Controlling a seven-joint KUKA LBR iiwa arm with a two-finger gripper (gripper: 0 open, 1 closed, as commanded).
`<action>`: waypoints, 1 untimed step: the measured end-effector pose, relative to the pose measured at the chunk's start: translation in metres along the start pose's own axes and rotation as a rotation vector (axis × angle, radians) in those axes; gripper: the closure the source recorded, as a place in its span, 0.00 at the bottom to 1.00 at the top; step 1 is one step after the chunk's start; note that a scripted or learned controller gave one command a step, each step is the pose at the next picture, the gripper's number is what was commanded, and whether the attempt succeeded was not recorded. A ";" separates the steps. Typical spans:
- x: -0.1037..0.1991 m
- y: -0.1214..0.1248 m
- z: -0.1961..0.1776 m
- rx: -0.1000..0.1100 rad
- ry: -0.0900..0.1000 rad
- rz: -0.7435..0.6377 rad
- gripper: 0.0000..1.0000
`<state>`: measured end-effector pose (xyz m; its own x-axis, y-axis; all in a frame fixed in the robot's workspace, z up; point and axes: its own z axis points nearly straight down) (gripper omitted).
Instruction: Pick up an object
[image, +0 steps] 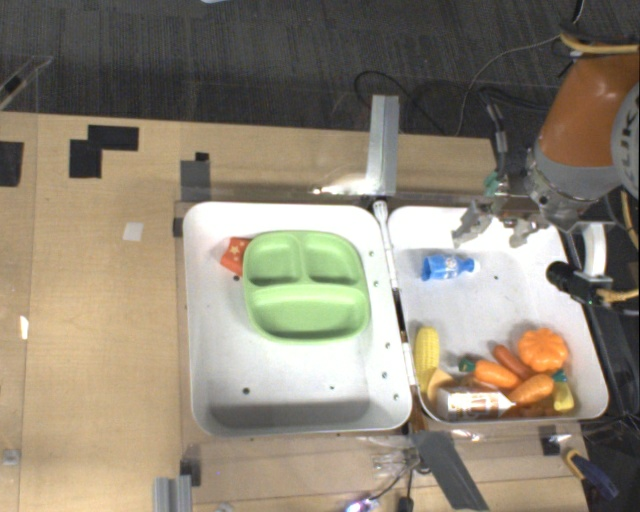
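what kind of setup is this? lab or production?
Likely a robotics lab grasping bench: two white bins on a wooden bench, toy food such as a pumpkin and corn, plus loose cables behind. The pincer is open.

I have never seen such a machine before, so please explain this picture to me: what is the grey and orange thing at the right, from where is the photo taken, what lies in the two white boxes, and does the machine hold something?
The grey and orange thing is a robot arm. At its end is a gripper with two fingers, spread open, with nothing between them. It hangs over the far part of the right bin.

The photo comes from one fixed camera above the bench, looking down at a slant.

In the left bin lies a green divided plate, with a small red object at its left edge. In the right bin lie a small blue bottle just below the gripper, a yellow corn cob, an orange toy pumpkin, some toy carrots and a small white bottle, clustered in the near corner.
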<state>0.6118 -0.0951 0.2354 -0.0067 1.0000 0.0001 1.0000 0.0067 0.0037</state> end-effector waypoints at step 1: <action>-0.028 -0.002 0.030 0.000 -0.001 0.025 0.00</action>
<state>0.6097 -0.1235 0.2059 0.0182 0.9998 -0.0004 0.9998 -0.0182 0.0036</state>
